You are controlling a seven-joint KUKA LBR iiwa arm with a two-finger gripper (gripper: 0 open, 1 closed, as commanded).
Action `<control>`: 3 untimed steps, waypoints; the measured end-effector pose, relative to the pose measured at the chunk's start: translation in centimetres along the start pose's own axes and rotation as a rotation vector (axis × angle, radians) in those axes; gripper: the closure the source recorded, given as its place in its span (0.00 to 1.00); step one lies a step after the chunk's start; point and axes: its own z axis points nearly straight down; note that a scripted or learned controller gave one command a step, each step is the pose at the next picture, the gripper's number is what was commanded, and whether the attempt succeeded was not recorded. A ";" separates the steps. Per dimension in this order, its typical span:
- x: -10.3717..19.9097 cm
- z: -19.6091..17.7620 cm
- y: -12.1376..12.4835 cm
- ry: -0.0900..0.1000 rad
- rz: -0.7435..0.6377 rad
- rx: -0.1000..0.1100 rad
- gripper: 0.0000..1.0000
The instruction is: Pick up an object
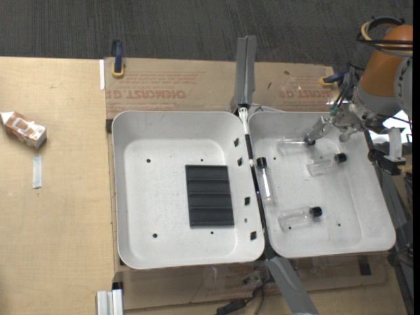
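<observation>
Camera view. Bench (59, 241) is pale wood-grain board; dark grey carpet beyond its far edge. Brown printed cardboard (170, 87) lies under the bins at the back, held by a blue-and-yellow clamp (117, 61) on the left and another clamp (331, 79) on the right.

Left bin (131, 241): shallow white plastic, rounded corners, speckled floor. A black ribbed rectangular block (210, 195) lies flat near its middle.

Right bin (367, 235): same make, touching the left bin along a grey divider post (246, 71). It holds clear plastic vials with black caps: one vial (300, 216) lies toward the near side, one vial (325, 165) near the middle, and a long tube (263, 178) rests against the left wall. Another clear item near the far wall is too faint to make out.

Arm (384, 71), grey with an orange band, comes in over the right bin's far right corner. Gripper (314, 136) is low over the bin's far part; cannot tell whether the jaws are apart or together.

Off to the left on the bench: a small orange-and-white carton (25, 130) and a pale strip (37, 173).
</observation>
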 end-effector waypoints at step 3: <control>9.9 1.3 -3.0 0.004 -0.511 0.005 0.00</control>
